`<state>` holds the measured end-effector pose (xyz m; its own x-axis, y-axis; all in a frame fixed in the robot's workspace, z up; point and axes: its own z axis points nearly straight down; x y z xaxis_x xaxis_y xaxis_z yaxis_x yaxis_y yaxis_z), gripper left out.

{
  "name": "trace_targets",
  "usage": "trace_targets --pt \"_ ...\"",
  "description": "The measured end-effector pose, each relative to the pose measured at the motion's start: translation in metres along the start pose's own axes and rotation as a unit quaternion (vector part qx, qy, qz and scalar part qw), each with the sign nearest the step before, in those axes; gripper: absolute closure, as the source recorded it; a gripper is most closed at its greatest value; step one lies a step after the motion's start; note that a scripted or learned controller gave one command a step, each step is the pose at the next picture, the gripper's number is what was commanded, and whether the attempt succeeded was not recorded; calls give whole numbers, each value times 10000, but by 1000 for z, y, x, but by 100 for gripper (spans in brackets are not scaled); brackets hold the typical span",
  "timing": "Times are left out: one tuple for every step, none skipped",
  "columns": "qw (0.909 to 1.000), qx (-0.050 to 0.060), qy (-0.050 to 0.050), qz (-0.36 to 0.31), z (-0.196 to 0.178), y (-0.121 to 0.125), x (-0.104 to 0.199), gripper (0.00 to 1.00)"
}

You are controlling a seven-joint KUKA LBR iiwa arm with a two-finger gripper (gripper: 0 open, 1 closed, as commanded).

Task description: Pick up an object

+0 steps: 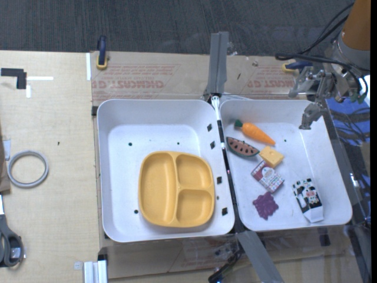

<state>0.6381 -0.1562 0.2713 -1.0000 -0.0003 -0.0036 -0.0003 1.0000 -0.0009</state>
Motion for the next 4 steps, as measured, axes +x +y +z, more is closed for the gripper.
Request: trace_targets --pt "9995 4 -12 -303 -58 -9 -22 0" --pt "9995 3 -9 -305 -91 -17 -23 0" --pt "9923 1 5 1238 41 -30 1 0" --pt "9783 2 10 2070 140 -5 -15 0"
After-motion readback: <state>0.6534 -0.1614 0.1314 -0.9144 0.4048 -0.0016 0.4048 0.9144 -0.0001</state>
